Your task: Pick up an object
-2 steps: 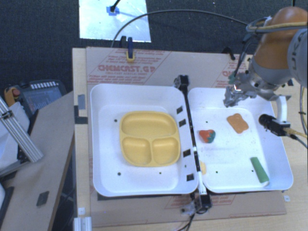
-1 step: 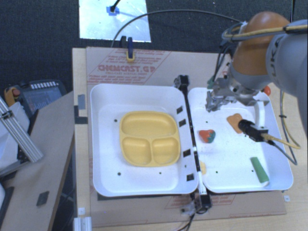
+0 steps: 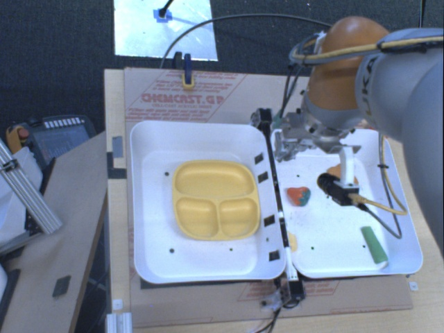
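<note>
My gripper [image 3: 287,148] hangs over the far left part of the right bin [image 3: 326,259], close to the divider between the bins. A small red, green and orange object [image 3: 299,195] lies on the bin floor a little in front of the gripper, apart from it. A green block [image 3: 374,245] lies near the bin's front right corner. An orange object [image 3: 336,170] shows partly behind the wrist hardware. A small pale yellow piece [image 3: 292,241] rests by the divider at the front.
The left bin [image 3: 149,186] holds a yellow compartment plate [image 3: 214,200] in its middle. The grey arm with its orange band [image 3: 343,54] covers the far right of the right bin. Loose cables run over that bin's right side.
</note>
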`<state>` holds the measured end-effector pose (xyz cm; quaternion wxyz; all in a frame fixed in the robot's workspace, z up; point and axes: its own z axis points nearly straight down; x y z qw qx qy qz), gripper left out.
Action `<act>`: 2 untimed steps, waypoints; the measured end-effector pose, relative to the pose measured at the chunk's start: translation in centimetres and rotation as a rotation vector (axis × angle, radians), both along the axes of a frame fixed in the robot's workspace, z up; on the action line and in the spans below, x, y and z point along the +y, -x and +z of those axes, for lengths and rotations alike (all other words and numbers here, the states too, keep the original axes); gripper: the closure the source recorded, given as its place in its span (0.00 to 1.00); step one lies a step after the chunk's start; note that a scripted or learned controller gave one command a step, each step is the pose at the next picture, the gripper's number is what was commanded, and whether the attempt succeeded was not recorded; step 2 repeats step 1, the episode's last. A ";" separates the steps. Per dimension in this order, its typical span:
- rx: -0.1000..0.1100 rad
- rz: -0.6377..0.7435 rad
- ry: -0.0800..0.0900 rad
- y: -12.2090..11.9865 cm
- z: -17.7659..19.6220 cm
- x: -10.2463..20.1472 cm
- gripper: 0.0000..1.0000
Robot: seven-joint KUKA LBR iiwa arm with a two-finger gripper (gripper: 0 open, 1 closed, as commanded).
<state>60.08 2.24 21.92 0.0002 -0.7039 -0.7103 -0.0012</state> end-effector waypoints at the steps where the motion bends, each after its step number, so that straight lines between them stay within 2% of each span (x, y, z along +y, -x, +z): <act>1: 0.000 0.001 0.000 1.0 1.2 5.7 1.00; 2: 0.000 0.001 0.000 1.0 1.2 5.7 1.00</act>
